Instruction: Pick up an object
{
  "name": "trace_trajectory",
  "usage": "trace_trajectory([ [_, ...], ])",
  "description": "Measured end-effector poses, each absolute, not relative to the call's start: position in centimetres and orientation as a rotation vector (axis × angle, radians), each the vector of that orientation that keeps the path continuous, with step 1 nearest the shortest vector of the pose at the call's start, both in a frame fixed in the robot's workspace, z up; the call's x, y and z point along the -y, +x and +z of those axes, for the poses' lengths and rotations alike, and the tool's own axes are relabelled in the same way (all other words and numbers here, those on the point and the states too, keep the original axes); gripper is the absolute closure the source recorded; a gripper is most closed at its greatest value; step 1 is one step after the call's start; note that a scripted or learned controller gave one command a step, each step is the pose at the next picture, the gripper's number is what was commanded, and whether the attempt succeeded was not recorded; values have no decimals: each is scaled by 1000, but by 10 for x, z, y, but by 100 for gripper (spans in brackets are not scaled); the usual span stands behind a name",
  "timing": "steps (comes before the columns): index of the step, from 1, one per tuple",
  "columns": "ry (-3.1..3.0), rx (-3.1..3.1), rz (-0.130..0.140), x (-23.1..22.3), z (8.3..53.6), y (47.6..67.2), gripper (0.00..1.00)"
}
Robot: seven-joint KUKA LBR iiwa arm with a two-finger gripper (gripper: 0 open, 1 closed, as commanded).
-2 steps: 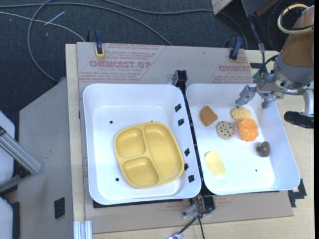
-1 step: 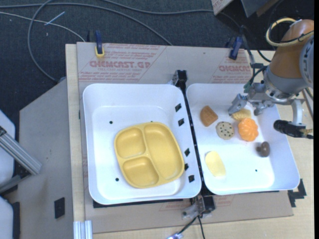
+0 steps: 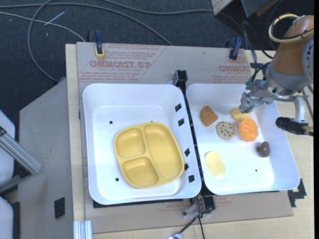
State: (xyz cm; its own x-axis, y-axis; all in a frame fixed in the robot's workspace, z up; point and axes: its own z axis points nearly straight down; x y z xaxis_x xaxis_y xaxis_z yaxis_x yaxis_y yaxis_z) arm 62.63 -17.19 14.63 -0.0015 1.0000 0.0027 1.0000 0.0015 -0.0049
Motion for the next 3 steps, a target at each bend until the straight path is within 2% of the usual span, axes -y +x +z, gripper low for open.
trace_trajectory([
  [2,-2223,2226,-3,176,243,633,100],
  [3,-2221,2224,-1,176,257,634,100],
])
